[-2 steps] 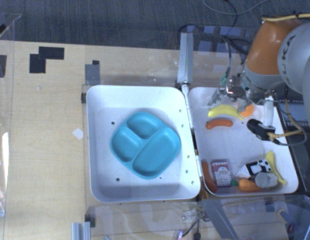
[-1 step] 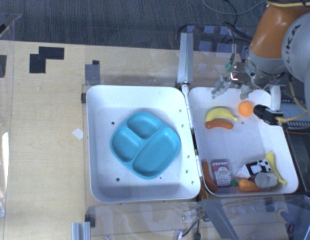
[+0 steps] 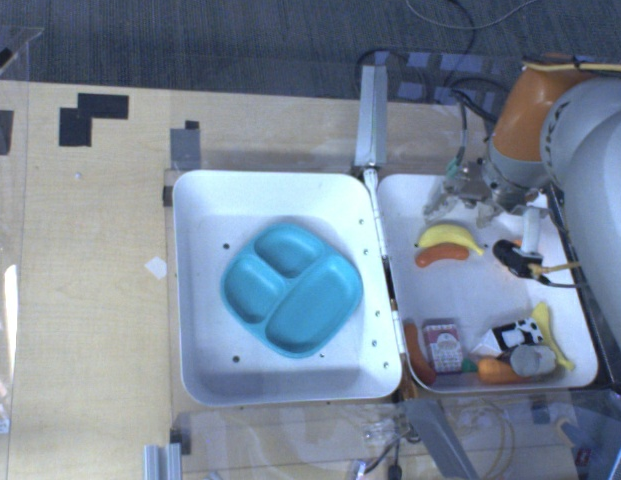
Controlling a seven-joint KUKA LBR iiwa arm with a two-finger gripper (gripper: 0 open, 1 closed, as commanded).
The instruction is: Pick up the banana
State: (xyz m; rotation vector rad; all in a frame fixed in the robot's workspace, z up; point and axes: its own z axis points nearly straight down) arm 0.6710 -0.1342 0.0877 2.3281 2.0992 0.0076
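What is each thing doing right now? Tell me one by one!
banana: lying flat in the right bin, not picked up.
gripper: jaws open, just above the banana, holding nothing.
orange sausage: lying right beside the banana.
blue plate: flat in the left bin, nothing on it.

Just one camera watching me, sitting fixed above the bench (image 3: 90,268) and looking down at a slant. It's taking in both white bins, left bin (image 3: 200,298) and right bin (image 3: 410,268), from fairly far back, with my arm (image 3: 580,138) coming in from its right side.
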